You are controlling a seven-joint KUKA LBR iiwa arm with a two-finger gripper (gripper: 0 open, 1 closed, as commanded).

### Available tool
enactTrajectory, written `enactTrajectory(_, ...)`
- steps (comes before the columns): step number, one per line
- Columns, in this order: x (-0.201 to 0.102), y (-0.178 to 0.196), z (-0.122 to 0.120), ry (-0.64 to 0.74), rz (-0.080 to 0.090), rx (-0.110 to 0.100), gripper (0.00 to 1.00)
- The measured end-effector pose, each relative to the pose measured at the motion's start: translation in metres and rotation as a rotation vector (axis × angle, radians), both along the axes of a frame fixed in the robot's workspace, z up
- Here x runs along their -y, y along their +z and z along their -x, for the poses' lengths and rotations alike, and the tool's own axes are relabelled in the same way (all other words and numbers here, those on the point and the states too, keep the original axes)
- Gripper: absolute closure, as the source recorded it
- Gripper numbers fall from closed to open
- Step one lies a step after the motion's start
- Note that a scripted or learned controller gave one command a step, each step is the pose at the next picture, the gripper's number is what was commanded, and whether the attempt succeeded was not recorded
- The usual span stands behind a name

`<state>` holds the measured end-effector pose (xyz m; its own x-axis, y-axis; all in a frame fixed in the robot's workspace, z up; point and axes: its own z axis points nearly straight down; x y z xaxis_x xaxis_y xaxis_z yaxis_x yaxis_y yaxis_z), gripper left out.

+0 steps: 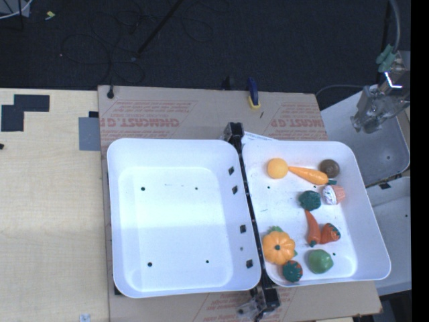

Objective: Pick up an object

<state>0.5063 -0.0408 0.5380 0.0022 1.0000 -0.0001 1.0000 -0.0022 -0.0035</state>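
Two shallow white bins side by side on a brown cardboard sheet (174, 116). Left bin (127, 180): plain white floor with a few small dark dots. Right bin (365, 247): ten small toy foods, all resting loose on the floor.

Toward 12 o'clock of the right bin: a yellow ball (277, 168) touching the thick end of an orange carrot (308, 174), which points toward 3 o'clock at a brown round piece (328, 168). Near the centre: a dark green lumpy piece (310, 200) just beside a white-and-pink piece (332, 194). Below these, toward 6 o'clock: a reddish-orange carrot (312, 228) lying next to a red piece with a green top (329, 233). At 7 o'clock: an orange pumpkin (278, 246) with a green stem, ribbed and glossy. At 6 o'clock: a dark teal round piece (291, 271) against the rim, and a bright green round piece (319, 261) beside it.

Gripper (377, 109) well apart from the bins, out past 1 o'clock of the right bin, over a grey plate; holds nothing visible, and cannot tell how far open.

Black clips (234, 133) along the seam between the bins. Blue-and-yellow clamp (253, 94) at the cardboard's 12 o'clock edge. Red print on the cardboard, upside down, seemingly "CHEMCAST GP", repeated twice.
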Motion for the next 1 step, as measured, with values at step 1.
enactTrajectory(1, 0.0513, 0.0001, 0.0317, -0.002, 0.001, 0.000, 1.00)
